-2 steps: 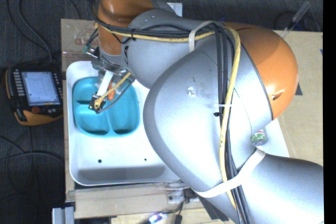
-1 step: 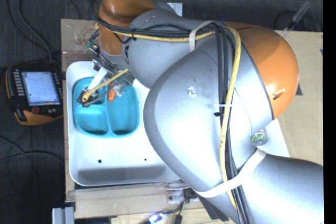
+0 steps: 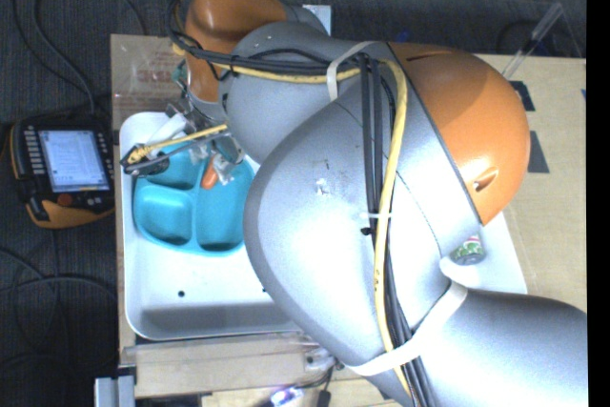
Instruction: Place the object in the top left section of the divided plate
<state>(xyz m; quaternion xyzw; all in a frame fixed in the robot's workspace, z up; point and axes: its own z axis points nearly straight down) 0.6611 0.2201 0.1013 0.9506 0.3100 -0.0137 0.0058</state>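
A turquoise divided plate lies in the upper part of the left white bin. My gripper hangs over the plate's upper right edge, under the orange wrist band. A small orange object shows right at the gripper's tip, above the plate's dividing ridge; whether it is held I cannot tell. A yellow cable with a black end runs from the wrist out over the plate's upper left section. The plate's right side is hidden by the arm.
The arm's grey body covers the bench's middle and the right bin. A teach pendant lies on the floor left of the bench. Bare white bin floor shows below the plate.
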